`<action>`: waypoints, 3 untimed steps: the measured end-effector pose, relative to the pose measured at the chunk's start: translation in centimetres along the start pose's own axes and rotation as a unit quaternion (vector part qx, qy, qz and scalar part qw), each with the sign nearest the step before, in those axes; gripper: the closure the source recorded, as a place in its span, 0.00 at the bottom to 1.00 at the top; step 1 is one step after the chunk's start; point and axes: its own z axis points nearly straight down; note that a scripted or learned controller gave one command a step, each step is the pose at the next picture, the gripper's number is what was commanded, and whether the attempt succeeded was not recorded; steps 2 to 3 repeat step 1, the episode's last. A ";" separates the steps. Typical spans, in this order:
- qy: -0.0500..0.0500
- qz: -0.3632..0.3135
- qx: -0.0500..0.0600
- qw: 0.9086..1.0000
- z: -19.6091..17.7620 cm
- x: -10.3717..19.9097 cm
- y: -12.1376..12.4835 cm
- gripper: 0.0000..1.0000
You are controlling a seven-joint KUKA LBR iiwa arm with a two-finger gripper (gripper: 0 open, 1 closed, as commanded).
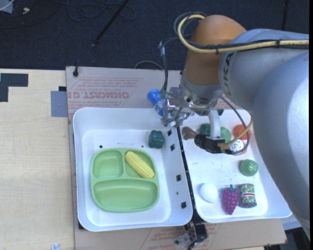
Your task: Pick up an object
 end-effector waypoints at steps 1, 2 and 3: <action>0.000 0.002 0.000 1.000 -0.6 -0.3 -0.9 1.00; 0.000 0.002 0.000 1.000 -0.6 -0.3 -0.9 1.00; 0.000 0.002 0.000 1.000 -0.6 -0.3 -0.9 1.00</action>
